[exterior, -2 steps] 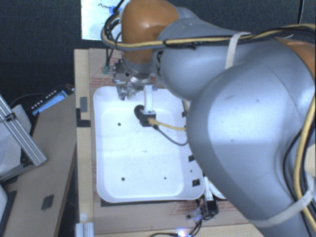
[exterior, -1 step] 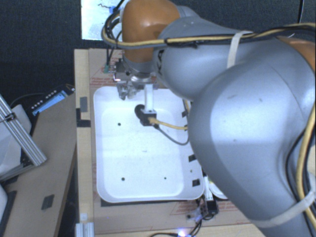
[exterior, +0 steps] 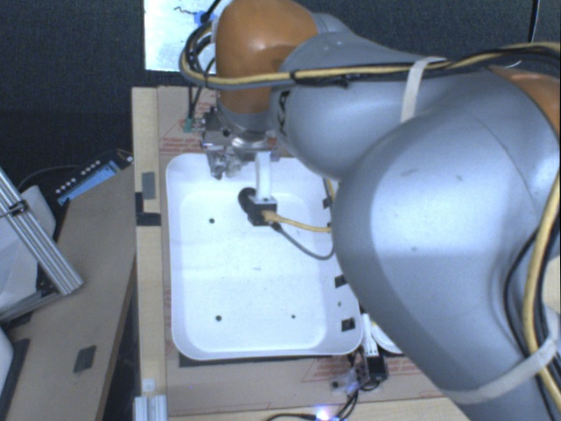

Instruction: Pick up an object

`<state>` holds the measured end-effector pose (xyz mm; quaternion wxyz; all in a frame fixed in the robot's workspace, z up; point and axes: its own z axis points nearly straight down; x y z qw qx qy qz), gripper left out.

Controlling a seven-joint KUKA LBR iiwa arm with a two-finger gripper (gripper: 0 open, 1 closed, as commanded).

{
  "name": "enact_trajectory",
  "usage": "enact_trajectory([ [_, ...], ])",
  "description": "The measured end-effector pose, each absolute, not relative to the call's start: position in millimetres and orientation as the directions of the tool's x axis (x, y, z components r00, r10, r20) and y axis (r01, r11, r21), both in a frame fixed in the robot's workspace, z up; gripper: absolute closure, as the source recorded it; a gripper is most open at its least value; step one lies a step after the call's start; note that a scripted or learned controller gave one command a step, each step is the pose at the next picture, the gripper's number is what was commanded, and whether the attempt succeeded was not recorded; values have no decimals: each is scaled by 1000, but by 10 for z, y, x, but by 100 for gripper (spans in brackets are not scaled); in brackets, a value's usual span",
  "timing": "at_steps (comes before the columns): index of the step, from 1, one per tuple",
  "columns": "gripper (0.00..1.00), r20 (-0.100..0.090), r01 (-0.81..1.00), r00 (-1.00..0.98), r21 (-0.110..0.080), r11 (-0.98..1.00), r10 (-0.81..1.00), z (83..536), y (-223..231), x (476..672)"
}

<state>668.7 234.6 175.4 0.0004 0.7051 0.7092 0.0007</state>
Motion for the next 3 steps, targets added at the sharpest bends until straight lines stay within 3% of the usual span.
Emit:
enact_trajectory([
  [3,100,0,1000,-6,2,6,1000,1765,2347,6686],
])
